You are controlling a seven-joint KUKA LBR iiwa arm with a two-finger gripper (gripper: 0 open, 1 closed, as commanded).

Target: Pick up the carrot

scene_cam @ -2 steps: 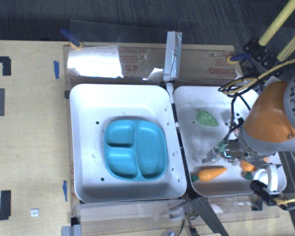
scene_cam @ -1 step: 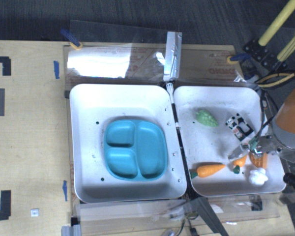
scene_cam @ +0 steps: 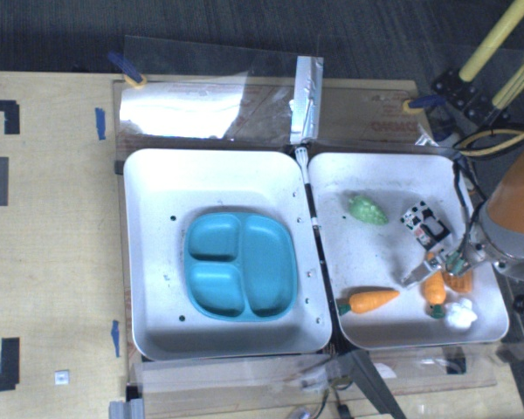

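The carrot (scene_cam: 372,300) is orange with a green stem end and lies flat near the front left of the right bin (scene_cam: 393,177). My gripper (scene_cam: 437,267) is low over the right bin's front right part, to the right of the carrot and apart from it. Right under the gripper is a second small orange piece (scene_cam: 434,290) with a green tip. The arm (scene_cam: 513,208) comes in from the right, with its orange band over the bin's right rim.
A green leafy toy (scene_cam: 367,209) and a black-and-white object (scene_cam: 424,221) lie farther back in the right bin. A white lump (scene_cam: 461,315) sits in its front right corner. The left bin (scene_cam: 148,234) holds a blue divided plate (scene_cam: 241,264).
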